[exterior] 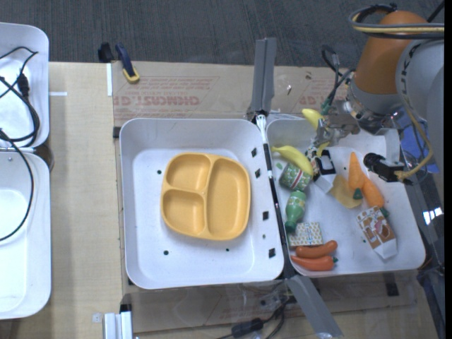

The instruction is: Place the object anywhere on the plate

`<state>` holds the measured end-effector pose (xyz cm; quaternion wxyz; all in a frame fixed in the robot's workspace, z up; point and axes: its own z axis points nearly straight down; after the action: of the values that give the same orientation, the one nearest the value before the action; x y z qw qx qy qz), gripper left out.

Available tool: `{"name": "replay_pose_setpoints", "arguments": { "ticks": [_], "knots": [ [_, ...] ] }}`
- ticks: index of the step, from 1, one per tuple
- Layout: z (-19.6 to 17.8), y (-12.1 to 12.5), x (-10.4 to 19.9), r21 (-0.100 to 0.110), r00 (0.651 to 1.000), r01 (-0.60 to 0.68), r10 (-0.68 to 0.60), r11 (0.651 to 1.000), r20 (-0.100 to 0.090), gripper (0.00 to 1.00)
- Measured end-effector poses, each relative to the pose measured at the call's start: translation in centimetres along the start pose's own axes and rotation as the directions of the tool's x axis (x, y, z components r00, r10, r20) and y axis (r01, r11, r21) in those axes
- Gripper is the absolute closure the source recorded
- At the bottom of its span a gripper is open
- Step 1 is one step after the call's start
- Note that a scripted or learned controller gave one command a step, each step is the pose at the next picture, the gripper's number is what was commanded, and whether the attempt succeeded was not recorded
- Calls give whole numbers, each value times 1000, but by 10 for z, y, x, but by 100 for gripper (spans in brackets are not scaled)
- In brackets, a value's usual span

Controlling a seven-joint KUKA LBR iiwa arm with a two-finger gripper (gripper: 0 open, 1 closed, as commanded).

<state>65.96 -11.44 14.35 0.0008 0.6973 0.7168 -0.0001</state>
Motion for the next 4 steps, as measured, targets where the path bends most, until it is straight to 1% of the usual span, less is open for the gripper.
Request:
{"name": "replay_pose_setpoints", "arguments": {
  "ticks": [1, 2, 3, 4],
  "knots": [
    [-66, -41, 77, 3, 1000, -29, 29, 1000, -1, 100],
    [-47, -24, 163, 4, 990, 138, -138, 990, 0, 100],
    [-48, -8, 129, 2, 1000, -16, 16, 1000, 1, 100],
    [-47, -5, 179, 3, 985, -173, 173, 985, 1, 100]
  ]
}}
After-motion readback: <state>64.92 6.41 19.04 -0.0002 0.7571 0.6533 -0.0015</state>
